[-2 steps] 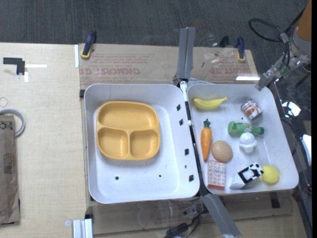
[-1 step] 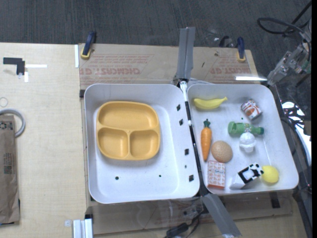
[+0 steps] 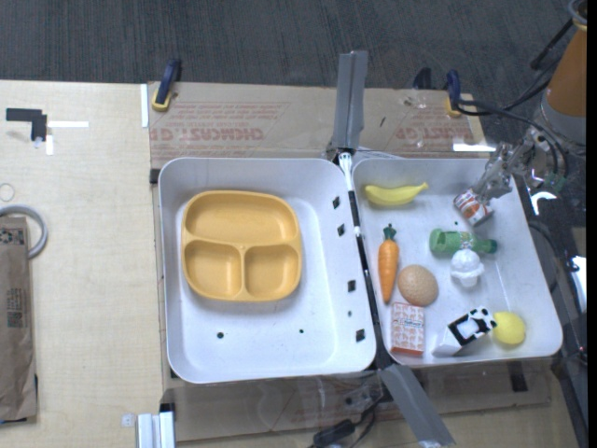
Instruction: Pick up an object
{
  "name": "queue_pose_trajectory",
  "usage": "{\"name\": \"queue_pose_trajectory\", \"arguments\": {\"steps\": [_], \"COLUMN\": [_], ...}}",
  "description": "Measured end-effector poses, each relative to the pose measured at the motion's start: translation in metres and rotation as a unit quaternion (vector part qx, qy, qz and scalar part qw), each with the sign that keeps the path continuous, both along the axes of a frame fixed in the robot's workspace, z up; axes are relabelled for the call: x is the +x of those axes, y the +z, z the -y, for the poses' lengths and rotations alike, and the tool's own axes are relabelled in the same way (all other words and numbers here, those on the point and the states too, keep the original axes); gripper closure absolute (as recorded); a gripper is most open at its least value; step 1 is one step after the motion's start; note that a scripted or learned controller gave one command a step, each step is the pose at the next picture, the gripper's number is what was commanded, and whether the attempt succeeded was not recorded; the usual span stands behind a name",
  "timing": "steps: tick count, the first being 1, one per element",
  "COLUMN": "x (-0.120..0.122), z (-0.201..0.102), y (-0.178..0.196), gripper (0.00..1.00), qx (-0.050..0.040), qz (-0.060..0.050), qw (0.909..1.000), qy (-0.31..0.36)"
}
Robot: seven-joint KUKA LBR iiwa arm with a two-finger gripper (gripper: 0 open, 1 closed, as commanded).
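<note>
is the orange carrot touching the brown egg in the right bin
Apart. The camera view shows a thin strip of white bin floor between the orange plastic carrot and the brown egg.

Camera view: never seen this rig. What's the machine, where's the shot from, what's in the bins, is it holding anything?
This is one fixed camera above a bench, looking down at a slant on two shallow white bins. The machine is a grey robot arm with an orange band, reaching in from the right; its gripper sits over the right bin, just above a small red-and-white can. Whether it grips the can cannot be told.

The left bin holds a yellow three-compartment plastic plate. The right bin also holds a yellow toy banana, an orange toy carrot, a brown egg, a green bottle, a white round object, a red-and-white carton, a black-and-white toy and a yellow lemon.
</note>
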State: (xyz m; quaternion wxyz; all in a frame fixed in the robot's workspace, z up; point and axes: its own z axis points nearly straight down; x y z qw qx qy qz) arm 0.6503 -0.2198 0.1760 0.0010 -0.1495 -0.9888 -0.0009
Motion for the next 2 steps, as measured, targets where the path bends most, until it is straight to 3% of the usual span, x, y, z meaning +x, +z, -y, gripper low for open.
{"name": "queue_pose_trajectory", "arguments": {"steps": [1,2], "x": [0.003,0.003], "z": [0.002,0.002], "y": [0.071,0.022], "gripper": [1.00,1.00], "qx": [-0.0004,0.0004], "qz": [0.002,0.000], "qw": [0.9959,0.9966], "qy": [0.090,0.082]}}
